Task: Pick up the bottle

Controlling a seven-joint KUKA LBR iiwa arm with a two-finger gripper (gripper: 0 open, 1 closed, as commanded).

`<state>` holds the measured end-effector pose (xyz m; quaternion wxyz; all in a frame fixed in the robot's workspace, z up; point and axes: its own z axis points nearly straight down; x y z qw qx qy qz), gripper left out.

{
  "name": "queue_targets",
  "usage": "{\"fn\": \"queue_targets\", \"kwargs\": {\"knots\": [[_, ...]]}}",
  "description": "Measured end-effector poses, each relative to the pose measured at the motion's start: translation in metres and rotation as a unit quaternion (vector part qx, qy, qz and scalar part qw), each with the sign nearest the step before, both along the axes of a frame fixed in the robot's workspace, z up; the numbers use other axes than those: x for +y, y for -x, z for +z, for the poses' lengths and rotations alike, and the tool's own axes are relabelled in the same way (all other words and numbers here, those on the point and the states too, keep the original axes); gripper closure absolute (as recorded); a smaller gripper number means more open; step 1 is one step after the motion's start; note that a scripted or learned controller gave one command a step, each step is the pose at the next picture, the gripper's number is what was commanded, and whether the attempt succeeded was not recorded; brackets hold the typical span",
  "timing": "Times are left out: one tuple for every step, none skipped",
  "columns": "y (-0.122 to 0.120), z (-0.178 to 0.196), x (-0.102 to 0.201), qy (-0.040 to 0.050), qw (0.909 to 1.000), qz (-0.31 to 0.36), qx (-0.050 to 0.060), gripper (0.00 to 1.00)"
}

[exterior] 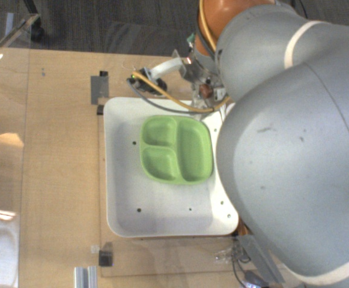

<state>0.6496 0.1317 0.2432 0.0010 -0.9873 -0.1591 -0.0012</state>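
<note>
1. Since the arm [294, 143] covers most of the right side, I can't spot the bottle anywhere; if it's there, my guess is it sits under the arm in the right bin.
2. Left bin [123, 179] has a green tray [177, 150] with three compartments, nothing in them.
3. Can't tell the gripper's state, it's hidden behind the wrist.
4. To do this well, I'd line up over the bottle first, then descend slowly, keeping off the bin wall.
</note>
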Motion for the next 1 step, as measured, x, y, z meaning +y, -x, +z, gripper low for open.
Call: {"fn": "queue_targets", "kwargs": {"knots": [[0.0616,-0.037,0.0033,0.0011,0.9505,0.311,0.001,1.0]]}}
